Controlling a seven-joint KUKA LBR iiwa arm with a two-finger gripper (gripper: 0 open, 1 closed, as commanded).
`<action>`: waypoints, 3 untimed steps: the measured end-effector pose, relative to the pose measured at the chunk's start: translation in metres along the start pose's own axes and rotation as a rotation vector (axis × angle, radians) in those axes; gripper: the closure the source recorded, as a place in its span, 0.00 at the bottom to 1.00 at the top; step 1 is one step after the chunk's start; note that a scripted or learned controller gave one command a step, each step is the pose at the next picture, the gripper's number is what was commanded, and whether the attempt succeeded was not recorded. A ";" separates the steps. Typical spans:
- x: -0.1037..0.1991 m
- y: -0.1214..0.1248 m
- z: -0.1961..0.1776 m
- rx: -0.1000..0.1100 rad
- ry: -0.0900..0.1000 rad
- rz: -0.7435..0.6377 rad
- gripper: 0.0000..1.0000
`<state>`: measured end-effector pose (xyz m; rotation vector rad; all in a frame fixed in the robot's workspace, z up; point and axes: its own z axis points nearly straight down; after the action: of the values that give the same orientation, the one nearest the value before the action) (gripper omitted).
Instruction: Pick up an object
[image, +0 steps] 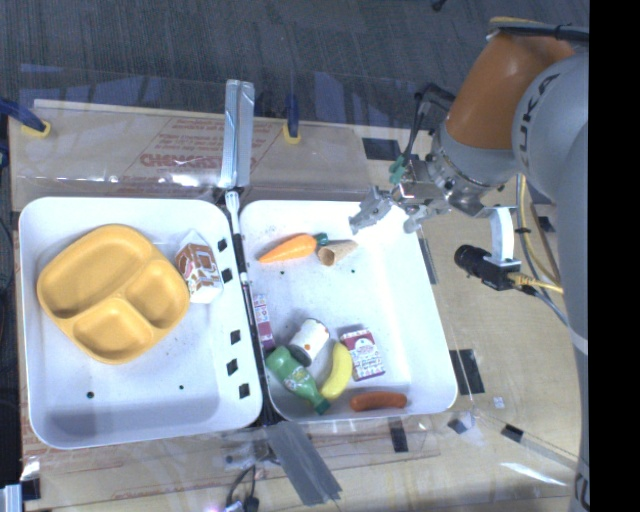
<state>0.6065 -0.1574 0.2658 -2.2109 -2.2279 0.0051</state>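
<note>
Camera view: approach stage, nothing lifted yet. Tool (385, 210) poised over the far rim of the right bin (425, 320), fingers slightly spread, nothing between them. Nearest candidates lying just inside that rim: a small cone (337, 252) almost under the tool, and touching its near end a toy carrot (290, 248), leafy tip toward the cone. Further from the tool, clustered at the bin's near side: green bottle (295, 377), banana (338, 372), red carton (362, 353), sausage (378, 401), white cup (312, 338). Across the divider, a yellow sectioned plate (110, 290) and a small carton (199, 268). Next move, probably: short slide inward from the rim, descent over the cone or carrot, fingers straddling the narrow axis, then closing. Risk of nudging the cone's neighbour.
</note>
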 end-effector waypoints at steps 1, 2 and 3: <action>-0.009 0.007 -0.069 -0.004 0.000 -0.005 0.00; 0.055 0.030 0.059 0.002 0.000 -0.049 0.00; 0.054 0.052 0.159 -0.005 -0.001 -0.169 0.00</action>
<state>0.6575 -0.1030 0.1064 -2.0172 -2.4094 -0.0001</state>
